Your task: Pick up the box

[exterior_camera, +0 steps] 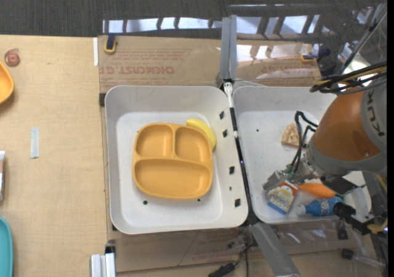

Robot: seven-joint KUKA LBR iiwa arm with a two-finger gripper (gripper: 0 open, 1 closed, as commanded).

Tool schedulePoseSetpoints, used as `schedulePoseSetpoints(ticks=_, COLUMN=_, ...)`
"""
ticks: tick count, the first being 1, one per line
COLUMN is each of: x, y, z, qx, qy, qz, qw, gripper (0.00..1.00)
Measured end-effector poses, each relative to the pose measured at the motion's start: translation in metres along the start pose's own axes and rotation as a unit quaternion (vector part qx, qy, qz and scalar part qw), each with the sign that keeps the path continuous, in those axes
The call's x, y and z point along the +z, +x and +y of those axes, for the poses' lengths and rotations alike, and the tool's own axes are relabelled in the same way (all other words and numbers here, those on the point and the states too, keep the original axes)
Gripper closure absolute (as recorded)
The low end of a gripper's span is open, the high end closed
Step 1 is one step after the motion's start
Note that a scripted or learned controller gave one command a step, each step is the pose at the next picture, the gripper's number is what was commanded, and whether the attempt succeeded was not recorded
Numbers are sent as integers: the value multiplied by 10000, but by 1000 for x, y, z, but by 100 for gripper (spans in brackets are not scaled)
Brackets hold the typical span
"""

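The box (pixel 282 197) is a small white carton with a colourful print. It lies near the front edge of the right bin (pixel 261 116). My gripper (pixel 286 177) hangs low over the bin at the box's far edge, under the orange wrist band (pixel 348 131). The arm hides the gripper's right side. I cannot tell whether the gripper touches the box.
An orange carrot (pixel 317 189) and a blue bottle (pixel 320 208) lie just right of the box. A tan wedge (pixel 290 135) rests farther back. The left bin (pixel 117 146) holds an orange divided plate (pixel 173 162) with a yellow item (pixel 203 129) behind it.
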State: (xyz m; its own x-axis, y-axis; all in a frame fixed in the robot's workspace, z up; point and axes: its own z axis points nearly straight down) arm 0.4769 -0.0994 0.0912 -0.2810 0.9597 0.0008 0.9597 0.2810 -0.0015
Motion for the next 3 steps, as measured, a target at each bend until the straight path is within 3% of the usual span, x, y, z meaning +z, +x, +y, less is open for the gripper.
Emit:
schedulePoseSetpoints(ticks=2, x=0, y=0, z=0, qx=-615, qy=7, qz=0, qw=9981, gripper=0)
schedulePoseSetpoints(ticks=3, x=0, y=-1, z=0, qx=-313, qy=-1, qz=0, qw=9995, gripper=0)
